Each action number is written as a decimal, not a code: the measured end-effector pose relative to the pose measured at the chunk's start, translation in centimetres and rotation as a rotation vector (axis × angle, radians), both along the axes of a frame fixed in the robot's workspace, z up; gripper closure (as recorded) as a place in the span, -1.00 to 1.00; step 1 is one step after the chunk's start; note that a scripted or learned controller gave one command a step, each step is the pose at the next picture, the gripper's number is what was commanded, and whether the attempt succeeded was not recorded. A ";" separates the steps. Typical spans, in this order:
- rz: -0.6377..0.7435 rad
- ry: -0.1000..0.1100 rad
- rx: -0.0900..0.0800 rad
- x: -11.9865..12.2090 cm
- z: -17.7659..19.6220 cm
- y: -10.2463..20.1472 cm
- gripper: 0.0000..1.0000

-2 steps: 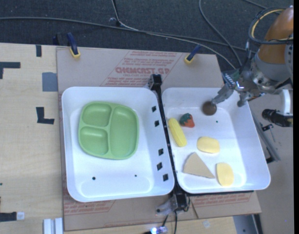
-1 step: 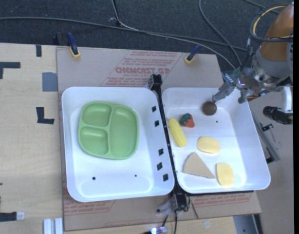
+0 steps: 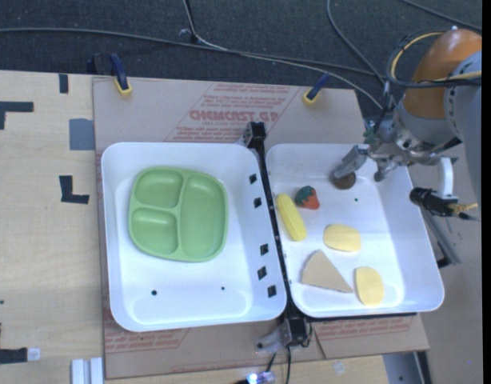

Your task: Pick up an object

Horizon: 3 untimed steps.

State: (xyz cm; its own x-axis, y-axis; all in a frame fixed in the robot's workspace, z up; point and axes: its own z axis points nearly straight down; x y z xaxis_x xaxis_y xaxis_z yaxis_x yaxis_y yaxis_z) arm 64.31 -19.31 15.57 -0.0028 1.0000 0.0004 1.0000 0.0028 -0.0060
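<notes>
Dark carpet lies behind the tabletop point(image 3: 37, 214), where a cardboard sheet point(image 3: 221, 110) carries two white bins. Left bin point(image 3: 189, 302): a green divided plate point(image 3: 179, 214). Right bin point(image 3: 405, 238): toy corn cob point(image 3: 291, 217), red-and-green vegetable point(image 3: 308, 198), yellow lump point(image 3: 341, 238), tan wedge point(image 3: 324, 273), yellow oval point(image 3: 369, 286). End effector point(image 3: 364, 165), fingers spread and released, hangs over the far edge beside a small brown piece point(image 3: 344, 181), grasping nothing.

green sectioned plate point(image 3: 179, 214), yellow corn point(image 3: 291, 217), tan wedge point(image 3: 324, 273), white bins point(image 3: 117, 238), orange-banded arm point(image 3: 441, 62)
</notes>
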 end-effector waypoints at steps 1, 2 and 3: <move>0.000 -0.001 -0.001 -0.1 -4.4 0.3 -1.00; 0.000 -0.006 -0.003 0.0 -7.2 0.4 -1.00; 0.002 -0.009 -0.005 0.1 -5.9 0.3 1.00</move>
